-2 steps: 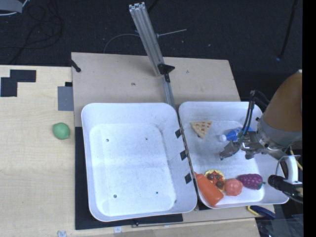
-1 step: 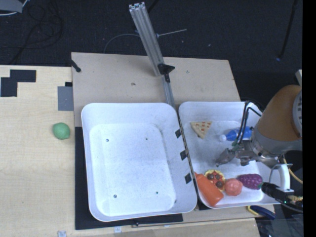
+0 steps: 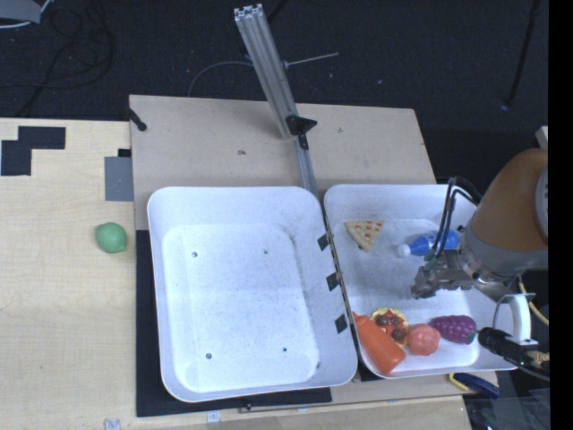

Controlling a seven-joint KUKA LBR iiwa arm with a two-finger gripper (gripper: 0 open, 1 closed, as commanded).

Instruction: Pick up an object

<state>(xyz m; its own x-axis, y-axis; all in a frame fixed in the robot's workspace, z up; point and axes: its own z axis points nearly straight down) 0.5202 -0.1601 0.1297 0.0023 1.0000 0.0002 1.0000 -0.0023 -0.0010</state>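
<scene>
Jaws (image 3: pixel 428 287) are seen low in the right bin (image 3: pixel 394 200), over bare white floor; whether they are spread or closed cannot be told from this slant, and nothing is seen between them. Just above and left of them a blue bottle (image 3: pixel 421 244) lies on its side, partly hidden by the arm's dark cabling. Farther left, near the bin's dividing wall, a waffle wedge (image 3: pixel 364 232) rests flat. Below the jaws, along the bin's near edge, four toys are grouped: a purple grape bunch (image 3: pixel 456 329) to the right, a pink round fruit (image 3: pixel 423 339) touching it, a small multicoloured piece (image 3: pixel 388 319) beside that, and an orange carrot (image 3: pixel 377 348) at the left end, tilted against the wall. The grey arm (image 3: pixel 510 227) with its orange band enters from the right. The left bin (image 3: pixel 179 206) stands beside the right one, their walls touching. Well apart, on the pale table (image 3: pixel 54 267) to the left, a green ball (image 3: pixel 111 237) is seen.
</scene>
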